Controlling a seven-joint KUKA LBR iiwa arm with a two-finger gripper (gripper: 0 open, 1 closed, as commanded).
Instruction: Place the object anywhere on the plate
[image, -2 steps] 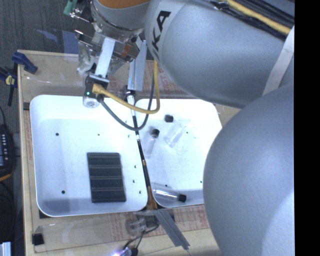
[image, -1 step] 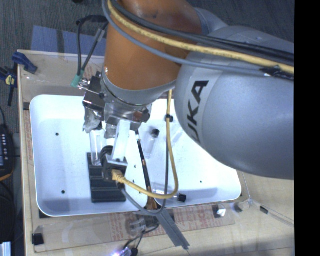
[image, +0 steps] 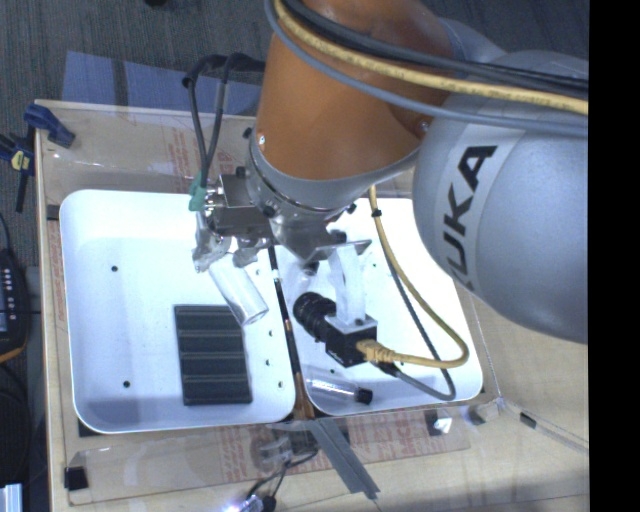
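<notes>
I see the arm (image: 400, 120) reaching in from the right, wrist bent down over the seam between both bins. My end effector (image: 290, 290) hangs released, translucent fingers (image: 240, 293) spread, gripping nothing. The dark ridged plate (image: 212, 353) lies in the left bin (image: 100, 300); a small dark-tipped object (image: 338, 388) lies in the right bin (image: 440, 300).

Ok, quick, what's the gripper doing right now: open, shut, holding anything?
Gripper: open, nothing between its fingers; it sits over the divide between the two white bins.

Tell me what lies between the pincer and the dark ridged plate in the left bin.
Only bare white bin floor lies between the pincer and the dark ridged plate in the camera view.
</notes>
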